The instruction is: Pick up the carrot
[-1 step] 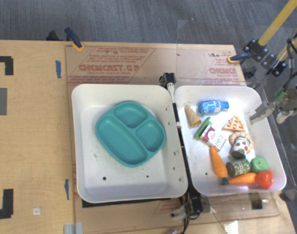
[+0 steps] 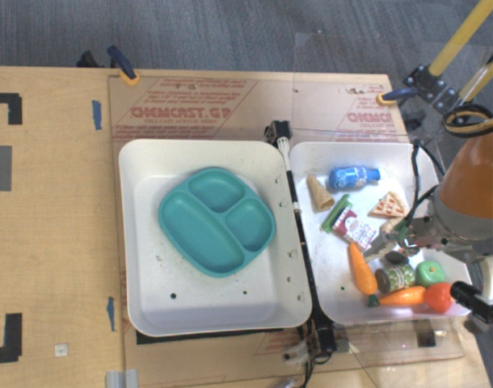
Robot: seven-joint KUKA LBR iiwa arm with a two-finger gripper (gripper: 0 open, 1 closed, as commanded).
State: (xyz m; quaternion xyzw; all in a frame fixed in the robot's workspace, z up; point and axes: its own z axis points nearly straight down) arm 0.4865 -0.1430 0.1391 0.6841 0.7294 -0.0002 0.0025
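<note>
An orange carrot (image 2: 361, 270) lies at a slant in the right bin (image 2: 321, 289), near its front. A second orange, carrot-like piece (image 2: 403, 297) with a green end lies flat along the bin's front wall. My gripper (image 2: 394, 245) hangs low over the bin just right of the slanted carrot's upper end, reaching in from the right under the grey wrist and the orange band. Nothing orange shows inside it.
Around the gripper lie a dark green can (image 2: 394, 279), a green round fruit (image 2: 430, 273), a red tomato (image 2: 438, 297), a pizza slice (image 2: 388, 207), a blue bottle (image 2: 353, 176), a cone (image 2: 318, 192) and a red-and-white packet (image 2: 356, 226). The left bin (image 2: 141, 241) holds a teal divided plate (image 2: 217, 220).
</note>
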